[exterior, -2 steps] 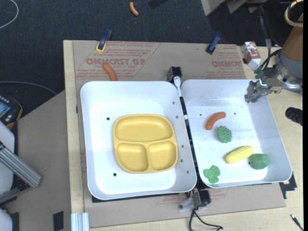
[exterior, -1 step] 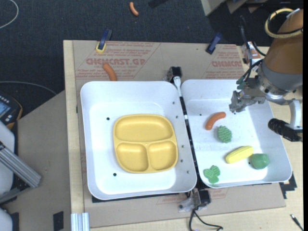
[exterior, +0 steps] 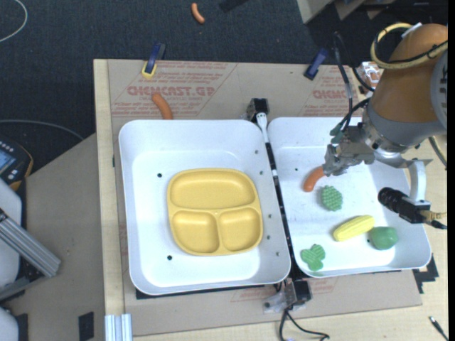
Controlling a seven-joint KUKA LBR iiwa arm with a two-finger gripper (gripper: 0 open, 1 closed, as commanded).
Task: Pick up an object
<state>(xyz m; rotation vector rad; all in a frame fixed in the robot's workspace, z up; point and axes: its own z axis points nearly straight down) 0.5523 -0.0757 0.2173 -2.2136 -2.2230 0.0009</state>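
The right bin (exterior: 298, 137) holds an orange carrot-like piece (exterior: 311, 180), a round knobbly green piece (exterior: 330, 197), a yellow corn cob (exterior: 352, 227), a smooth green piece (exterior: 383, 238) and a leafy green piece (exterior: 313, 256). My gripper (exterior: 336, 165) hangs over the middle of this bin, just right of and above the orange piece. The arm's orange band and grey wrist (exterior: 409, 84) reach in from the upper right.
The left bin (exterior: 142, 190) holds a yellow three-compartment plate (exterior: 213, 210). An orange sausage-like piece (exterior: 163, 106) lies on the cardboard behind the left bin, another on the dark floor (exterior: 197, 12). Clamps sit at the board's back edge.
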